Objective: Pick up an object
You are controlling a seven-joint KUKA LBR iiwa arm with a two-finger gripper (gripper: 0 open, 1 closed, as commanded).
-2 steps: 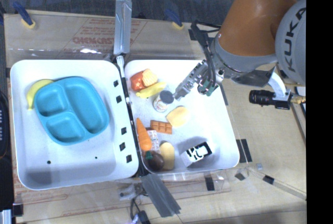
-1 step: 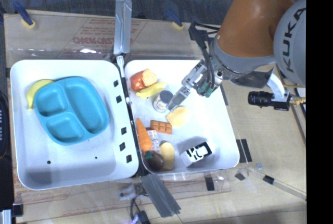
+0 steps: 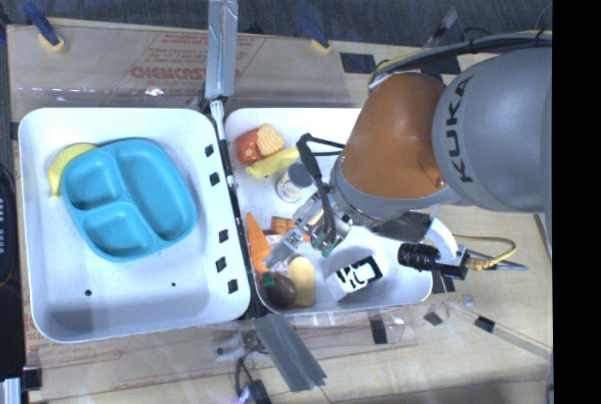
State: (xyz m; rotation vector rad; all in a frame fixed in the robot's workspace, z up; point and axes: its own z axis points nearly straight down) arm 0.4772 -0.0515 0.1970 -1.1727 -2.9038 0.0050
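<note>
Inside the right bin [image 3: 424,291], your pickable objects crowd the left side: a pale yellow potato-shaped piece [image 3: 301,274] beside a dark brown lump [image 3: 280,290], an orange carrot [image 3: 256,242] along the wall, and a red-orange item [image 3: 256,144] with a yellow banana-like piece [image 3: 272,163] farther back. Your jaws [image 3: 302,245] sit low just above the potato piece; you cannot tell their spread. Left bin [image 3: 113,303] carries a blue divided tray [image 3: 131,197] over a yellow banana [image 3: 64,163].

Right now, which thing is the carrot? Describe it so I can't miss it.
Look at the right bin, along its left wall. The carrot lies there lengthwise, just left of the gripper. It is the one long, thin orange piece; its neighbours are rounder.
</note>
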